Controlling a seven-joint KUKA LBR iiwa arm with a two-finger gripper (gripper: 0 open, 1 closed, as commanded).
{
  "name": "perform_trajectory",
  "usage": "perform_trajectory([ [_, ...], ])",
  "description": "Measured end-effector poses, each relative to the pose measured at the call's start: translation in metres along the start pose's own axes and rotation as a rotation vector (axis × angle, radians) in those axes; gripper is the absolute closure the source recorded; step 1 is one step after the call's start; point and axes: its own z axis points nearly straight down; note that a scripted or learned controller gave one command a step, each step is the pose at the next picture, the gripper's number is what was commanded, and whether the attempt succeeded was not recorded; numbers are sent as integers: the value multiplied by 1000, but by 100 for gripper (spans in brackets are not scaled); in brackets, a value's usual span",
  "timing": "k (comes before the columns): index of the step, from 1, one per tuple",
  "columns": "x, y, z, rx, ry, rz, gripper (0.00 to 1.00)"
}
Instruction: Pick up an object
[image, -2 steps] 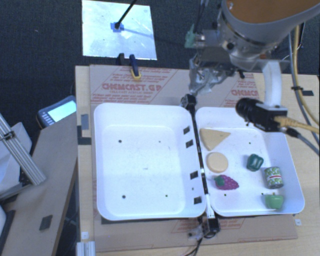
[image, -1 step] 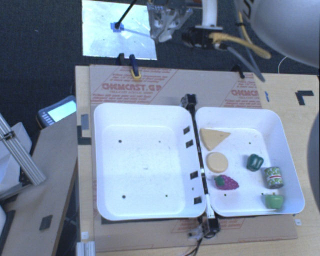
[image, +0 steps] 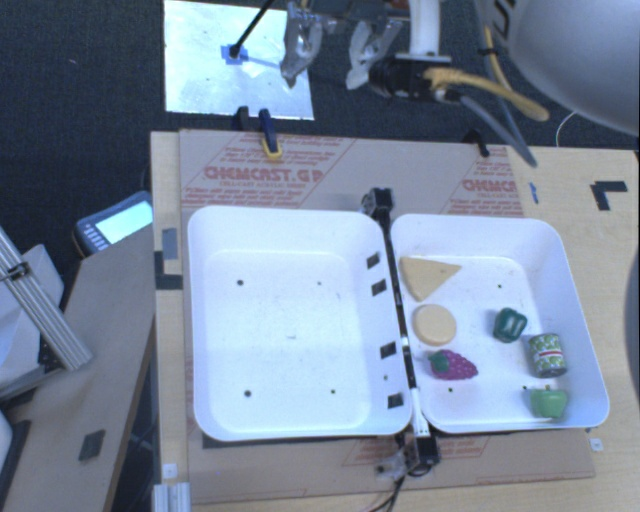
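Metal gripper (image: 330, 55) above bench's far edge, fingers spread, nothing between | cheese wedge (image: 428, 274), cookie (image: 435, 325), grapes (image: 453, 365) well below in right bin (image: 575, 290)

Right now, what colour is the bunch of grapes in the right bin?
Purple-magenta grapes, clearest in the camera view.

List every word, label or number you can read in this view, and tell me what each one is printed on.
"CHEMCAST GP", red print on the brown sheet under the bins, left of centre behind the left bin.
A second red print of the same kind behind the right bin is cut off and too blurred to read in full.
The label on the small can is too small to read.
The screen of the device at the left is unreadable.
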Motion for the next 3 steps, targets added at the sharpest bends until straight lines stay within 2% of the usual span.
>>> perform_trajectory([
  [1, 0, 0, -11, -3, 1, -3, 100],
  [2, 12, -24, 154, 18, -5, -2, 100],
  [3, 12, -14, 19, -15, 5, -3, 100],
])
